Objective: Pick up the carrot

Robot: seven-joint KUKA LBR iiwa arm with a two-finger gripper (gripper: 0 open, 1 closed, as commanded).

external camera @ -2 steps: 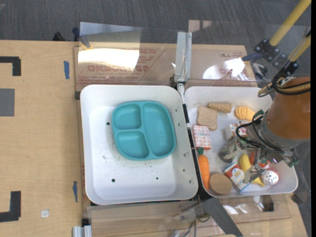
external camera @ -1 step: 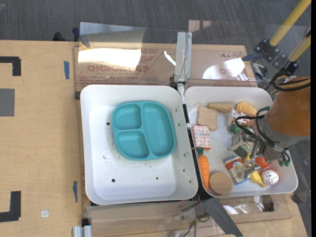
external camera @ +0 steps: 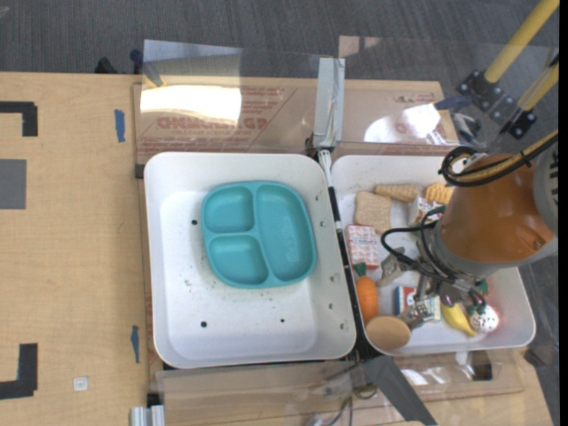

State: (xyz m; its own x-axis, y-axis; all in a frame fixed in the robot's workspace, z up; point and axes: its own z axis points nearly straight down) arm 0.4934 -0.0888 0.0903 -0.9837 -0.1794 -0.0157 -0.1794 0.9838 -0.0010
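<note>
Though clutter crowds it:
carrot (external camera: pixel 367 297): just left of gripper (external camera: pixel 432 293), against right bin (external camera: pixel 524 313) wall.
Handling: likely light, stiff, smooth; grip mid-body.
Fingers: cannot tell.

orange carrot (external camera: pixel 366 298), teal plate (external camera: pixel 258 233)

Faint red lettering ran across the clear plastic sheet (external camera: pixel 202 114) lying beyond the left bin, but glare and blur left no word or number readable.
</note>
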